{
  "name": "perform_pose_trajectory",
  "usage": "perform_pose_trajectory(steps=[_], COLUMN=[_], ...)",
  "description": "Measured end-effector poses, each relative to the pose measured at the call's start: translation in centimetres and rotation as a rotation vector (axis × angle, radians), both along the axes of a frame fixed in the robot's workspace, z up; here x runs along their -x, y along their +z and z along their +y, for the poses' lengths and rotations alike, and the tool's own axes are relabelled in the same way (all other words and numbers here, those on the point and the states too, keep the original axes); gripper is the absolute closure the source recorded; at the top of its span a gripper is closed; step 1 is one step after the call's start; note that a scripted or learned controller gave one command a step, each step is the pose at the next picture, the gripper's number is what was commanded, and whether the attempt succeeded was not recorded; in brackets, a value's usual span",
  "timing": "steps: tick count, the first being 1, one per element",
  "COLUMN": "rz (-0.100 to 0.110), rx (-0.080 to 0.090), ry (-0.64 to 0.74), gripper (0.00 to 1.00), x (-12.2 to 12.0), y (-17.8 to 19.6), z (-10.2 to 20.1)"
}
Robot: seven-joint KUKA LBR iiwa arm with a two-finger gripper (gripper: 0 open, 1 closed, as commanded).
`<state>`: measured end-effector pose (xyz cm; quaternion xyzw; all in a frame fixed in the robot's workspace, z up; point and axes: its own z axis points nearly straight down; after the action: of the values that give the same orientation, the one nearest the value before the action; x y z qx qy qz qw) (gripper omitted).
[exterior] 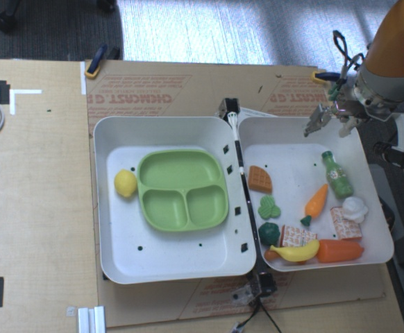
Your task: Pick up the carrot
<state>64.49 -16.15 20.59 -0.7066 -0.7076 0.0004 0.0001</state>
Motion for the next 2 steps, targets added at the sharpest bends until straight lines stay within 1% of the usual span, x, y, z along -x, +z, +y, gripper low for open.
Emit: perform_pose_trajectory(steps=[1,2], rz=[-0.001,-0.001], rx=[0.000,0.000], ry=[0.219,0.300], gripper=[0.00,0.00], x=[5.1,9.4], y=[-7.3,-11.3], z=[-2.4,0.6])
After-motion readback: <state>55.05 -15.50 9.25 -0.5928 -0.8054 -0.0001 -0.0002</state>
